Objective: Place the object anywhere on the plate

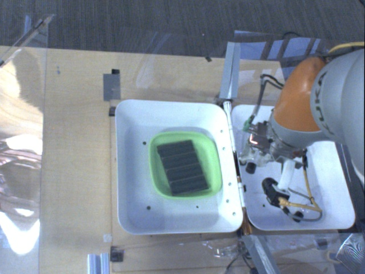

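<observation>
Bins (130, 170), two, one green plate (155, 158) in one, one dark block (182, 167) on it, gripper (260, 153) over other, state untellable.

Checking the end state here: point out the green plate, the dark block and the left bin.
green plate (157, 174), camera view, its bare left rim.
dark block (182, 167), camera view, middle of its ribbed top.
left bin (133, 201), camera view, bare floor near its left wall.

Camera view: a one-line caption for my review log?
Dark ridged block lies on the green plate in the left bin; the arm hangs over the right bin.
</observation>
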{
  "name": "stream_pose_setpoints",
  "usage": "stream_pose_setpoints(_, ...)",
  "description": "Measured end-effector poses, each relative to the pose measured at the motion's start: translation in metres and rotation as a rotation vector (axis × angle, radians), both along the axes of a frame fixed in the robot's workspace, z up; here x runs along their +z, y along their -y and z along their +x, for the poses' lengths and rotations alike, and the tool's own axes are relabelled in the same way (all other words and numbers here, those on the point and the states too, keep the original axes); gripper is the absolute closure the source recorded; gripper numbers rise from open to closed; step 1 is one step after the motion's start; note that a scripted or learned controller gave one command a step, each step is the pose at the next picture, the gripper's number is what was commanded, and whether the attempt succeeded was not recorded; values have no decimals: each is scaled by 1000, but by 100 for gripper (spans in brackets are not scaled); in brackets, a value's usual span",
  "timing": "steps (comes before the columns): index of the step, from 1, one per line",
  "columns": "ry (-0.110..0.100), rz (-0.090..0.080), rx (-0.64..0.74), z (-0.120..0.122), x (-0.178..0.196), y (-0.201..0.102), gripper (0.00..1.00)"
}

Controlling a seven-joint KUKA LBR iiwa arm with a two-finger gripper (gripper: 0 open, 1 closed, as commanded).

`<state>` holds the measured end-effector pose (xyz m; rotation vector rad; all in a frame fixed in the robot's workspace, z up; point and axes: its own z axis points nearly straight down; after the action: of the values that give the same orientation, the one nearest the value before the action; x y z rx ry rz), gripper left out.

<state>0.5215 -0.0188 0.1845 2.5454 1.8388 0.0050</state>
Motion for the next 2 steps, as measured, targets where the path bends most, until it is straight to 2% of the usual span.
stream_pose_setpoints(1, 0, 0, 0, 0, 0, 0, 0)
stream_pose_setpoints(2, 2, -1, 19, 11, 22, 40, 0)
